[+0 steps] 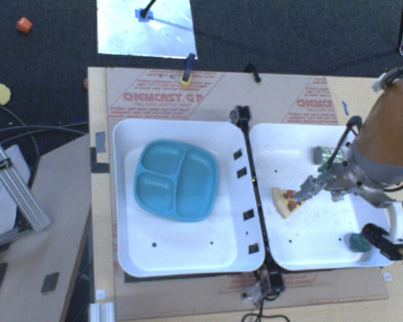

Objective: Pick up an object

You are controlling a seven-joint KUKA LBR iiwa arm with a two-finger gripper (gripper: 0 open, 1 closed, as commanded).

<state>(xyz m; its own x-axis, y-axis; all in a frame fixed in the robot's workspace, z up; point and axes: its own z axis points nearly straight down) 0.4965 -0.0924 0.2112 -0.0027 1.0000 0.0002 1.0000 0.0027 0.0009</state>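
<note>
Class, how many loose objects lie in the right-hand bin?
3. A pizza slice near the bin's left side, by the gripper; a grey-green item towards the back; a teal object at the front right. The arm may hide others.

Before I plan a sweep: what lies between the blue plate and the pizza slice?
In the camera view, bare white floor of both bins and the black divider where their rims meet lie between the blue plate and the pizza slice.
</note>
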